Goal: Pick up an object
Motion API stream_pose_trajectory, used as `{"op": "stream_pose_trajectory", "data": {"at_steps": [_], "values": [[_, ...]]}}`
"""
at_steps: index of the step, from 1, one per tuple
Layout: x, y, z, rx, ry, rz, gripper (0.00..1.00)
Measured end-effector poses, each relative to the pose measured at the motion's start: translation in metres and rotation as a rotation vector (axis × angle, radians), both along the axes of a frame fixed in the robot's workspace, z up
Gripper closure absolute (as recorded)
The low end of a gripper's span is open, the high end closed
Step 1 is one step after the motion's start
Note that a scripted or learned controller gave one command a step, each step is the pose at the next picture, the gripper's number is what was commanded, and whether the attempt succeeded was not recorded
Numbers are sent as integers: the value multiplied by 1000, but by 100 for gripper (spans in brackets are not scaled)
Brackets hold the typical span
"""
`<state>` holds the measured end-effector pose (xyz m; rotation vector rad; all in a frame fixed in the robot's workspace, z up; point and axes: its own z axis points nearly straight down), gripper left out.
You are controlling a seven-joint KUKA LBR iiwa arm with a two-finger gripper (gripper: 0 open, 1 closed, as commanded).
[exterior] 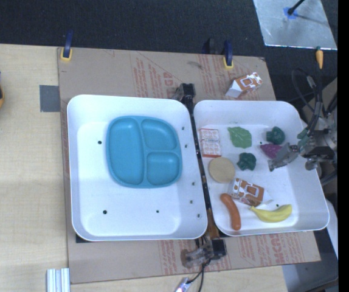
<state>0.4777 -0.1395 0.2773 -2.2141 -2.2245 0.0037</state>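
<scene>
Metal two-finger gripper [279, 161] low beside small purple toy [272, 150] in right white bin [311, 215]; finger state unclear; nothing lifted yet.

Red print on cardboard sheet [162, 72] — illegible; small packet [210, 142] label too blurred to read.
</scene>
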Motion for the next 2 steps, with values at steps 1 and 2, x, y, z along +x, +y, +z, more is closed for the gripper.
{"op": "stream_pose_trajectory", "data": {"at_steps": [1, 2], "values": [[2, 33, -162, -4, -14, 2, 0], [7, 33, -173, -20, -37, -6, 0]]}}
